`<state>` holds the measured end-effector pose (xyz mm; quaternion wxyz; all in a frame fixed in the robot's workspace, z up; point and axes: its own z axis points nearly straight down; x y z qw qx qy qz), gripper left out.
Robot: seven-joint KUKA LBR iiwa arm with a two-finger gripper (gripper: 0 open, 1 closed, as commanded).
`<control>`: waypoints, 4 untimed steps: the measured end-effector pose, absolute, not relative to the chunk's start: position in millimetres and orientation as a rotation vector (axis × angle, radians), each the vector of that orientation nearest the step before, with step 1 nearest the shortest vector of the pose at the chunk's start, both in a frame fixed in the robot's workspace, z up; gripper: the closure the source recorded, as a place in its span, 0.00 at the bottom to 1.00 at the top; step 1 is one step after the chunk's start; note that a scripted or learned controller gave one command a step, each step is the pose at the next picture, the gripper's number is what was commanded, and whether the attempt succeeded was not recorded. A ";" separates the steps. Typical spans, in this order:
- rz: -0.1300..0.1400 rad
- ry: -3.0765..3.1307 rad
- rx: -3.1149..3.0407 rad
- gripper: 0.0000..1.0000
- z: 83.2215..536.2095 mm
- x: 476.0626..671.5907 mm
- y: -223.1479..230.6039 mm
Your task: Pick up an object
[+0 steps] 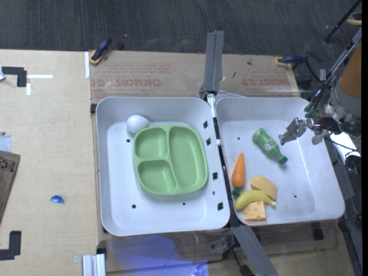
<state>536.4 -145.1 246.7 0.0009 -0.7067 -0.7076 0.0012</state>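
The left bin [109,171] carries a green divided plate [171,160]. In the right bin [310,194], the claw [303,132] hangs wide and empty near the far right corner, just beside the green bottle [268,145]; nothing is lifted yet.

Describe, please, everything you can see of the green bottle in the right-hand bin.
The green bottle is small, looks like glossy toy plastic, and carries a pale label around its middle. It lies on its side on the floor of the right bin, set diagonally, with its wide base toward the upper left and its narrow dark-green neck and cap toward the lower right. It lies apart from the carrot below it. The pincer hovers just to its right, seemingly not touching it.
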 end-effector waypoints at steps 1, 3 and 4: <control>0.001 -2.082 -2.353 0.00 91.7 576.9 -142.8; 0.001 -2.380 -2.052 0.00 91.6 579.9 -160.4; 0.000 -2.348 -2.090 0.00 118.1 581.5 -191.1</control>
